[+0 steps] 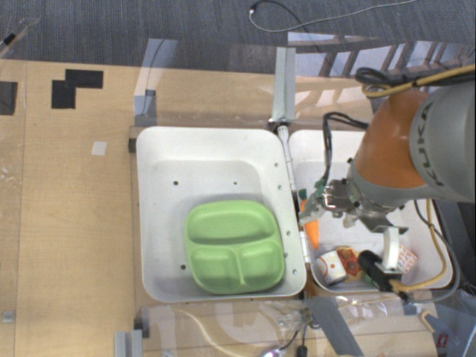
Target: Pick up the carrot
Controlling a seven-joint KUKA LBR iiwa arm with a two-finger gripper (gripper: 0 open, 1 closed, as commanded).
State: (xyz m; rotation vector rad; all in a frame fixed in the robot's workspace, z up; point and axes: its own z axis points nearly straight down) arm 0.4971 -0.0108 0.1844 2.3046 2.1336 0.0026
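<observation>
The carrot (312, 233) is seen as a short orange piece in the right bin (309, 149), lying close against that bin's left wall, near the divider between the two bins. Just above it, the gripper (317, 204) is positioned low over the same corner of the bin. Whether it is released, clenched or closed on anything cannot be told, since its tip is hidden among dark parts and wiring. No contact between the carrot and the gripper can be made out.

Just below the carrot, towards the bin's near wall, a small white cup with red markings (331, 265) is seen lying on its side. A small reddish item (348, 258) lies just beside it. Further right, a second white patterned cup (404, 258) is partly covered by the robot's wrist.

The grey arm (446, 143) is extended in from the right, and its orange band (390, 143) is held over the middle of the right bin.

In the left bin (171, 162), a green divided plate (234, 245) is placed towards the near right corner. Both bins are set on the wooden bench (67, 222).
</observation>
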